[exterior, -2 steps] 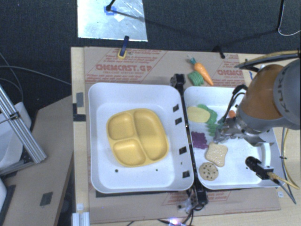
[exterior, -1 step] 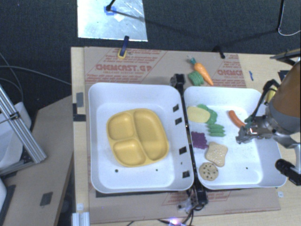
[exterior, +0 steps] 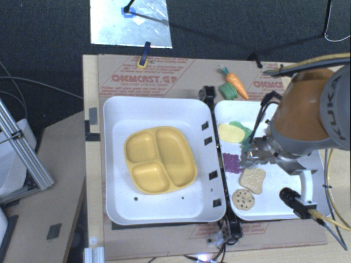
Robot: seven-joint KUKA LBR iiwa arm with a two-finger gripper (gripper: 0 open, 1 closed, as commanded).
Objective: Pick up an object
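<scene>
My gripper (exterior: 251, 156) hangs low over the left part of the right bin (exterior: 274, 210), just right of a purple bunch of grapes (exterior: 232, 162) and above a slice of toast (exterior: 253, 179). A chocolate-chip cookie (exterior: 243, 199) lies nearer the front. Behind the gripper sit a pale yellow piece (exterior: 230, 133) and a green leafy piece (exterior: 242, 127). The arm hides the right part of this bin.
The left bin (exterior: 118, 114) holds a yellow divided plate (exterior: 160, 159). A toy carrot (exterior: 236, 83) with green leaves lies on the cardboard behind the right bin. A black divider with clips runs between the bins.
</scene>
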